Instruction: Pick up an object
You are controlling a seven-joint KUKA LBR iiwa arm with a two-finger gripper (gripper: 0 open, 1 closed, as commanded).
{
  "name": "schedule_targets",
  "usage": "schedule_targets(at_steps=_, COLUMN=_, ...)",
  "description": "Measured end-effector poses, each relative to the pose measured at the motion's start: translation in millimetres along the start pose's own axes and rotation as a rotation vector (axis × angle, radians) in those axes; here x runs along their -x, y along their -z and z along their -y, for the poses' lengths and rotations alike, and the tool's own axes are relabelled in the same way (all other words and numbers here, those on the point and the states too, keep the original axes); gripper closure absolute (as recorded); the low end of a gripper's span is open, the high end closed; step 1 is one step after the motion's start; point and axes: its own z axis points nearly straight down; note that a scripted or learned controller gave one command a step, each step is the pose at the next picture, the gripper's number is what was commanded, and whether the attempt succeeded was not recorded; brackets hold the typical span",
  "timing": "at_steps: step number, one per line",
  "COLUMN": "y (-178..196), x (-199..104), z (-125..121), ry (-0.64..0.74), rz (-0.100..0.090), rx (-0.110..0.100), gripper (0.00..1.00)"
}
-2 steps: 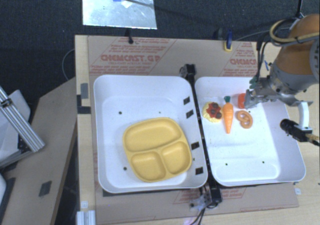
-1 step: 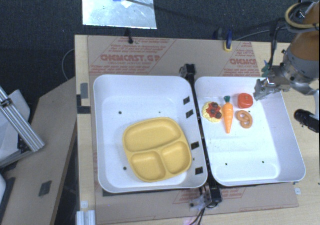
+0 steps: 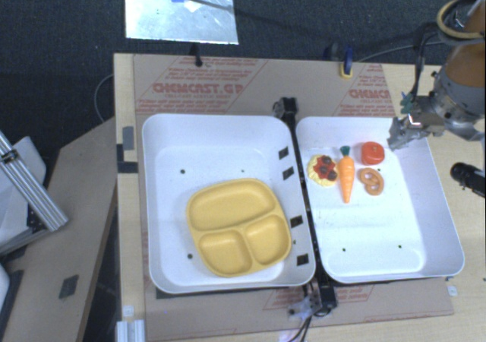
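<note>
Gripper [image 3: 402,135] at right-centre of frame, above right bin's [image 3: 395,257] upper edge; jaw state unclear, cannot tell. Tomato [image 3: 372,153] nearest, just left-below; carrot [image 3: 346,175], pretzel [image 3: 372,181] crowd it. Come straight down on tomato, avoid neighbours

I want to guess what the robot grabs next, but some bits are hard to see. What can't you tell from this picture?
- Pincer: small and blurry in the camera view, above the right bin's far corner; open or shut is unclear.
- Arm: cut off by the right edge.
- Small toy left of the carrot: too tiny to name; yellow with red and dark bits.
- Yellow tray: its pockets look bare, but small things could go unseen.
</note>
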Motion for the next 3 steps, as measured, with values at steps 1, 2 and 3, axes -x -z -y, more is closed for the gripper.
schedule_targets(at_steps=1, y=-1.4, x=-47.7, z=-5.3, ry=0.005, rz=-0.002, rx=-0.001, gripper=1.00)
schedule_targets(at_steps=2, y=-17.7, x=-92.7, z=-21.0, ry=0.005, rz=-0.002, rx=-0.002, gripper=1.00)
schedule_targets(at_steps=3, y=-18.5, x=-136.1, z=-38.6, ry=0.005, rz=-0.002, rx=0.000, gripper=1.00)
